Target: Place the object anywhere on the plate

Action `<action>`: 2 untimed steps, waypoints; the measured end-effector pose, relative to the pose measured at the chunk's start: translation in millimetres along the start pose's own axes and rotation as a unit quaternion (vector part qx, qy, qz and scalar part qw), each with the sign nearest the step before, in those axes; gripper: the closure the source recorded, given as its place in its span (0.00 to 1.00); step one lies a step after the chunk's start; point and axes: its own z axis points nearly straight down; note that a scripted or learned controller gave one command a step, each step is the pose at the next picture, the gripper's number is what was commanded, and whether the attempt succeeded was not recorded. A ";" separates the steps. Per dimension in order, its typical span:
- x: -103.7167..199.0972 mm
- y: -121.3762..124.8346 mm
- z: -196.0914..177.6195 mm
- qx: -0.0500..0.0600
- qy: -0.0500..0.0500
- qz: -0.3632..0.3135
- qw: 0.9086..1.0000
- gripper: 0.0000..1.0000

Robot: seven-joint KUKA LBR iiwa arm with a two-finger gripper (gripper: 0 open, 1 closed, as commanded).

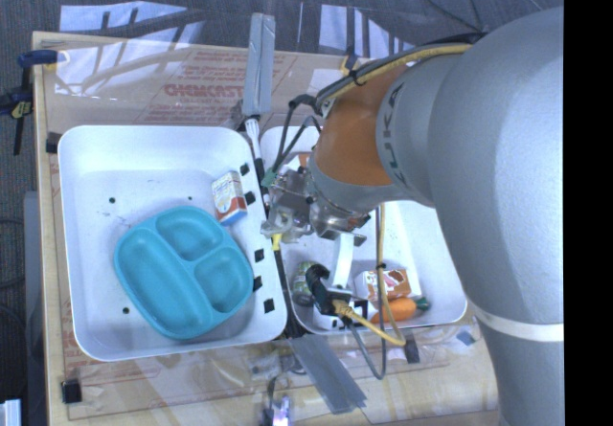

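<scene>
Left bin [86,175] holding teal plate [184,269], small carton [228,197] beside it, finger state unclear

A turquoise, three-compartment plastic plate [184,270] is lying in the shallow white left bin [81,185]. A small white-and-orange carton [228,196] is standing near the bin's right wall. The grey arm [488,175] is showing an orange band [356,142].

A teal plastic plate with three compartments [182,271] is lying flat in the left white bin, toward its near side. A small white-and-orange carton [228,197] is standing just beside the plate's far edge, near the bin's right wall.
</scene>
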 end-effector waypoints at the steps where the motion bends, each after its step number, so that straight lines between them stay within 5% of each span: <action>1: -0.6 0.5 -8.8 0.001 -0.001 -0.002 1.000 1.00; 2: 34.0 -38.7 -63.6 -0.002 0.001 -0.024 1.000 1.00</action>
